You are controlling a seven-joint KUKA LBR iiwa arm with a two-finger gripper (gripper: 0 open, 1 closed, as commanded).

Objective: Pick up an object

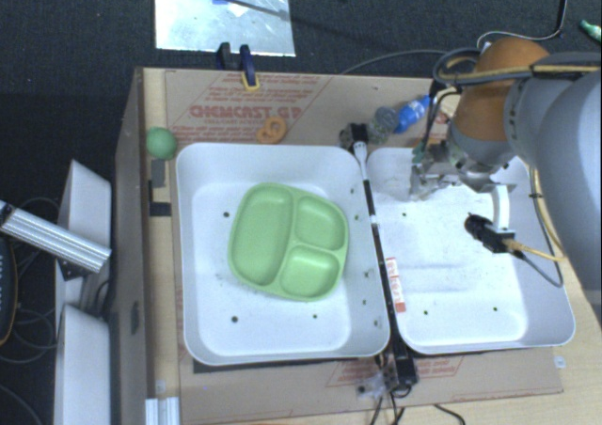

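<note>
A light green divided plate (287, 240) lies flat in the middle of the left bin (212, 334). My gripper (425, 182) hangs low over the back left corner of the right bin (489, 320), close to that bin's back wall. Its tips are blurred against the white floor, and I make out nothing between them. The grey arm with its orange band (499, 85) comes in from the right, above the gripper.
On the cardboard behind the bins lie a blue and grey bottle-like thing (400, 118) and a small orange ring (270, 129). A green ball (160, 142) sits by the left bin's back left corner. A divider rail (376, 244) runs between the bins.
</note>
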